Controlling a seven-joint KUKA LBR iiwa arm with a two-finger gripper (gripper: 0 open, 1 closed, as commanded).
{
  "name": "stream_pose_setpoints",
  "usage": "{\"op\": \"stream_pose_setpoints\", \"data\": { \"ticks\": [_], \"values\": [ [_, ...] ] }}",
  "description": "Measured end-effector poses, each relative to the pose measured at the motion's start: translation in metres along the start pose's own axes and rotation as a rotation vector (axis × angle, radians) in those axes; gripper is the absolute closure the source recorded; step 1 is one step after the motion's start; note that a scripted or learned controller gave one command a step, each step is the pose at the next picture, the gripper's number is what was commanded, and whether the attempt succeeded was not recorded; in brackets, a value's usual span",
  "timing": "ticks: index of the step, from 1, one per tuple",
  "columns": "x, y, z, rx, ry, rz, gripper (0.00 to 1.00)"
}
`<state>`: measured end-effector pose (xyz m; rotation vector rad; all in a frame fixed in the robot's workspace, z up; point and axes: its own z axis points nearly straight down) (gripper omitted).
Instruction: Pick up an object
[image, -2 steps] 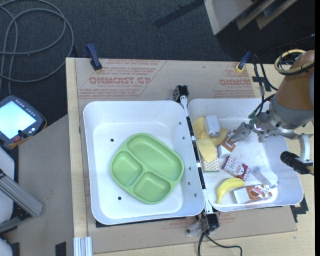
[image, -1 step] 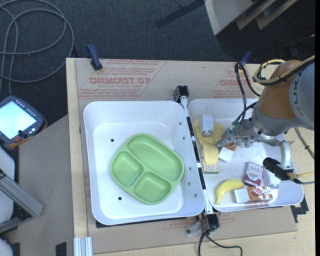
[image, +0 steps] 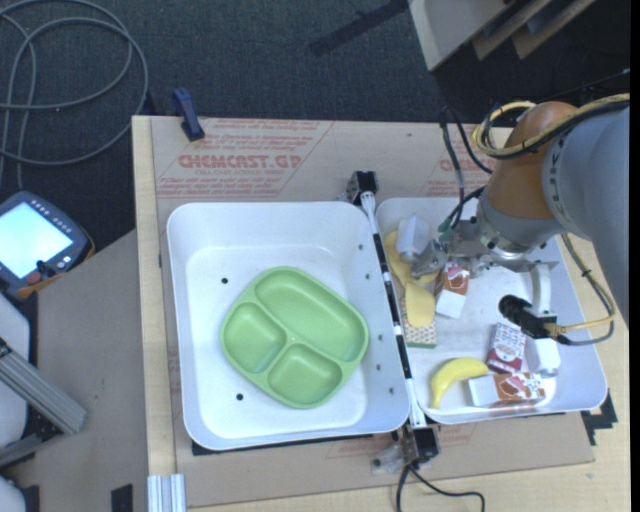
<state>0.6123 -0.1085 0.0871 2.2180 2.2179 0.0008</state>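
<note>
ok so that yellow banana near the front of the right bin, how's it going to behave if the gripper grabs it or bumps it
The banana looks smooth, curved and glossy, probably a light plastic toy, so fingers might slip off its rounded sides. Lying on its curve, it could rock or spin if pushed. It sits beside a red and white packet, so a nudge may shove that too.

Two white bins (image: 200, 300) sit side by side. One green tray (image: 293, 335) lies in the left one. The right one holds one banana (image: 457, 377), two red-and-white cartons (image: 507, 350), and one yellow sponge (image: 420, 318), partly hidden.
</note>
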Motion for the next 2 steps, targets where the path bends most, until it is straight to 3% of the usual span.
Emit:
{"op": "stream_pose_setpoints", "data": {
  "ticks": [1, 2],
  "values": [
    [-0.001, 0.001, -0.011, -0.004, -0.002, 0.0, 1.0],
    [0.08, -0.029, -0.098, 0.003, 0.004, -0.002, 1.0]
  ]
}}
